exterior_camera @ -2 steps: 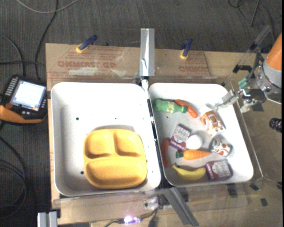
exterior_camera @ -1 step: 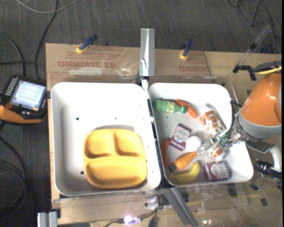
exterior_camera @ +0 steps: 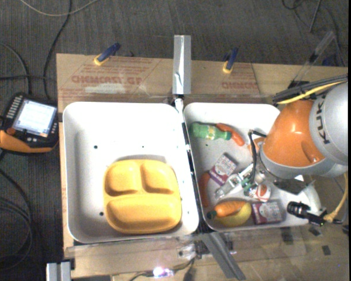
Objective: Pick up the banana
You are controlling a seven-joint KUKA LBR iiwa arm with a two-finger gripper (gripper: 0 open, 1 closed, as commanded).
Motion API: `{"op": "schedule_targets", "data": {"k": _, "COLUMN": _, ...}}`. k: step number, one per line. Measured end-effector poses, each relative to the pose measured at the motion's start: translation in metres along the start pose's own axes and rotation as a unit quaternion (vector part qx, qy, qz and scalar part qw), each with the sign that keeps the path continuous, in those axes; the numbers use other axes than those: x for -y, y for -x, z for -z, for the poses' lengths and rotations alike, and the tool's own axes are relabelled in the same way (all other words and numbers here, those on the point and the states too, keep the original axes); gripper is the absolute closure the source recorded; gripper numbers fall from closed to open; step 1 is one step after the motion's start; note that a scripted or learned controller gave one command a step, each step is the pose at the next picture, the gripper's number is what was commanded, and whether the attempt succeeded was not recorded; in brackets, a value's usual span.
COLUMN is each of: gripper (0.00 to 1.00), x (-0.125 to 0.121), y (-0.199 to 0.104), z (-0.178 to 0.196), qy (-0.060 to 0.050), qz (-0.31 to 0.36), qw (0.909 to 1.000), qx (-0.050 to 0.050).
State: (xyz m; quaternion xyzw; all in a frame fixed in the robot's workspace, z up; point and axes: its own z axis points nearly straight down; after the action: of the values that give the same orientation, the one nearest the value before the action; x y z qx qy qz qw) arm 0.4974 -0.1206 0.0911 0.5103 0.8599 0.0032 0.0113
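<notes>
claw (exterior_camera: 241,183), grip state unclear, low in right bin (exterior_camera: 234,111) above banana (exterior_camera: 237,216), carrot (exterior_camera: 229,208) atop it

Even overhead light, moderately bright. White bins (exterior_camera: 76,174) near blown out; glare on the arm's orange band (exterior_camera: 289,139). Dark floor noisy, grainy. Overall soft focus, small items in the right bin (exterior_camera: 263,107) smeared.

1 fixed cam above bench, looking down at a slant, mid distance. Takes in both white bins (exterior_camera: 70,157) side by side; arm (exterior_camera: 307,142) enters from frame right.
</notes>
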Motion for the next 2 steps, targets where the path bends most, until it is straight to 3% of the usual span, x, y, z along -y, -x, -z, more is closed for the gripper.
{"op": "schedule_targets", "data": {"k": 1, "gripper": 0.0, "x": -0.024, "y": 0.008, "z": 0.046, "qy": -0.009, "qz": -0.015, "qw": 0.9998, "qx": -0.008}}
{"op": "schedule_targets", "data": {"k": 2, "gripper": 0.0, "x": -0.04, "y": 0.046, "z": 0.013, "qy": -0.007, "qz": -0.001, "qw": 0.9999, "qx": -0.007}}
